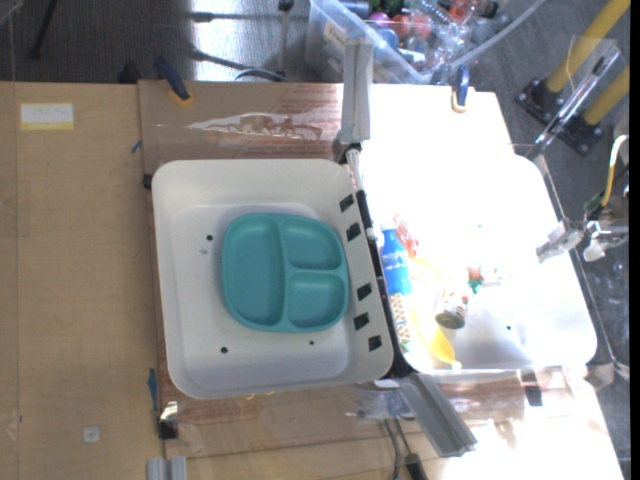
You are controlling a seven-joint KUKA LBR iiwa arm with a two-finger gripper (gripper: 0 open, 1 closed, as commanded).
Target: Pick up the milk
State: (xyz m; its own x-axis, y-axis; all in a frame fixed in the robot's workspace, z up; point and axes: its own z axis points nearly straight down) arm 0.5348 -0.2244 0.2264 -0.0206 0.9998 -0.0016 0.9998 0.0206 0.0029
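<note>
Where the bench comes nearest the camera, a grey metal bar [438, 418] lies at a slant against the front edge of the two bins, on the brown board surface of the bench [70, 298]. Just beyond it sit the bins. The shallow white left bin [180, 268] holds a teal plastic divided plate [283, 272] lying flat near its middle, with three compartments facing up.

The shallow white right bin [560, 308] is washed out by strong light, so its contents are hard to read. Near its front left corner lies a yellow curved item [441, 346], and just beyond that a small round can-like object [452, 314]. A tiny red and green piece [476, 276] sits a little farther back, apart from the can.

The milk [397, 265], a blue and white container with a red end, lies on its side along the left wall of the right bin, close to the black dividing strip [358, 258] between the bins. Nothing touches it. Whether the gripper is apart or together cannot be told.

Farthest away, past the bench, a clear plastic tub [430, 13] of mixed colourful objects stands on the floor.
</note>
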